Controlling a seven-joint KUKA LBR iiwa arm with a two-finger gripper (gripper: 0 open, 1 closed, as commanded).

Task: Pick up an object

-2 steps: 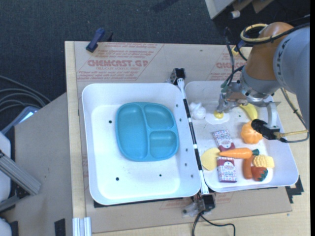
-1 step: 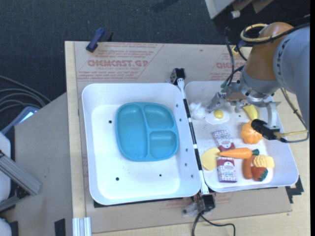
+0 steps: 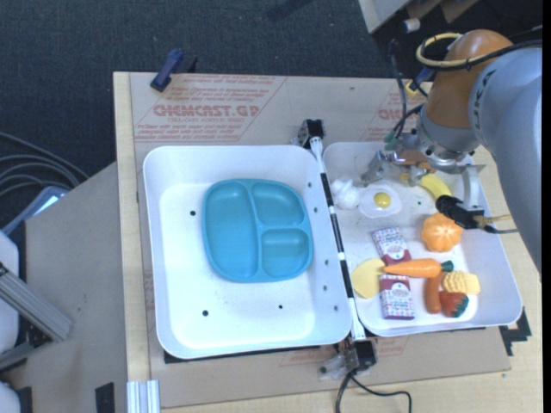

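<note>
Watching the gripper (image 3: 398, 157) low at the right bin's (image 3: 508, 304) far end, you can't tell its finger state. Toy food's packed tight: fried egg (image 3: 380, 201), banana (image 3: 434, 184), orange (image 3: 441, 232) nearby. Risk: grabbing two items or pinching btwn them, getting nothing.

- Fried egg (image 3: 381, 201): flat white toy with a yellow yolk, in the upper part of the right bin.
- White garlic-like piece (image 3: 345, 194): just left of the egg.
- Banana (image 3: 435, 185): yellow, near the bin's top.
- Orange (image 3: 442, 232): round, right of centre.
- Carrot (image 3: 415, 268): lying across, leaves pointing right.
- Two red-and-white cartons (image 3: 390, 243), one above the carrot, one below.
- Corn cob (image 3: 461, 281): yellow, lower right.
</note>
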